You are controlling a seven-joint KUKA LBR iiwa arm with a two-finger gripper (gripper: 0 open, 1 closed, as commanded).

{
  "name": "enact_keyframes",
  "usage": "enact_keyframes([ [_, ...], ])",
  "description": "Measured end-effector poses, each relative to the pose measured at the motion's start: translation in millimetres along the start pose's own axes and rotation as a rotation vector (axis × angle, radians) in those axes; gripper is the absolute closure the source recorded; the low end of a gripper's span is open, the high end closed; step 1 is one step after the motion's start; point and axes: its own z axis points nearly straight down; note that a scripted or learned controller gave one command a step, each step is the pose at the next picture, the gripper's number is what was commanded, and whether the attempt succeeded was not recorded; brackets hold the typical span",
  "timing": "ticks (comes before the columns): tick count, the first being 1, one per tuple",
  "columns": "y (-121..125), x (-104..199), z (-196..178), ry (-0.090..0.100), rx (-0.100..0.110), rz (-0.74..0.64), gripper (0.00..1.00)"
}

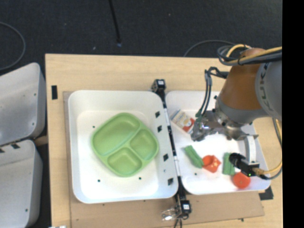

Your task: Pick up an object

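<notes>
Arm (247,87) enters from the right, orange band uppermost, wrist pitched down and to the left. Gripper (198,131) hangs at the wrist's lower left end, metallic, fingertips pointing down-left; finger separation not resolvable

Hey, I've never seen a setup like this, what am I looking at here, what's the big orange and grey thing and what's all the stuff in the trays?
One camera looks down on a bench. The grey and orange thing is a robot arm reaching in from the right, ending in a gripper. Two white bins sit side by side. The left bin holds a green divided plate. The right bin holds small items: a green piece, an orange block, a red ball. Nothing visibly sits between the fingers.
</notes>
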Motion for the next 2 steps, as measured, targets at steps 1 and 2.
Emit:
enact_keyframes([
  [1, 6.8, 61.7, -2.1, 0.0, -0.001, -0.001, 1.0],
  [2, 9.0, 115.2, -21.2, 0.0, -0.001, 0.0, 1.0],
])
